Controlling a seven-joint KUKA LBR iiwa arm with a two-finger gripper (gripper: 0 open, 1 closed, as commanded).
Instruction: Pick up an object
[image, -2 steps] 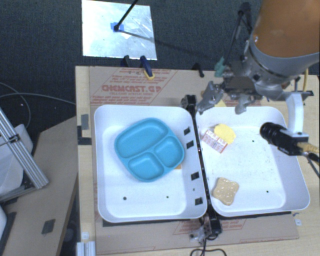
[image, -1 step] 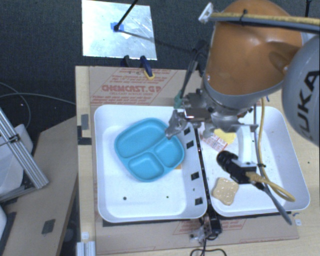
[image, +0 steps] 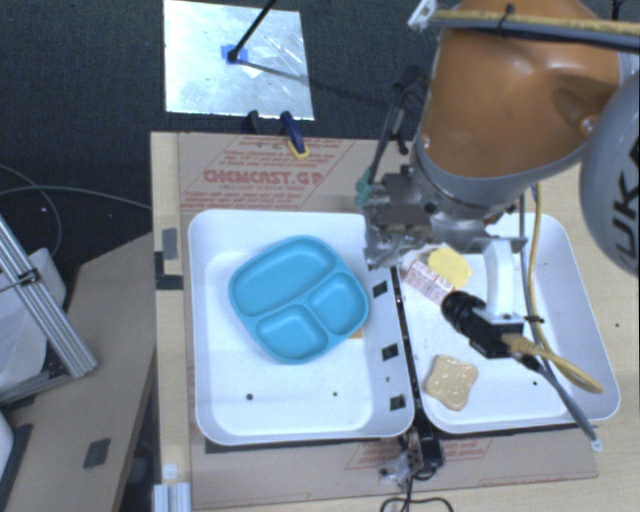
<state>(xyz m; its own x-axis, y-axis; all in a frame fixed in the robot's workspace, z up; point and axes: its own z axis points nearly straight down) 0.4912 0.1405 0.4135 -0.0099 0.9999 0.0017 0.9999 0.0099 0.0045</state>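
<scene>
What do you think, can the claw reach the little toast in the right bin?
Probably yes. The toast lies flat in the right bin with nothing on top of it, and the claw is close by, near the wall between the bins.

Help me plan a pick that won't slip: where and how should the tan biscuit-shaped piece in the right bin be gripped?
Grip the tan biscuit across its two side edges, coming straight down from above. It lies flat on the right bin floor, so probably only its thin rim offers a hold; a side approach would likely push it.
</scene>
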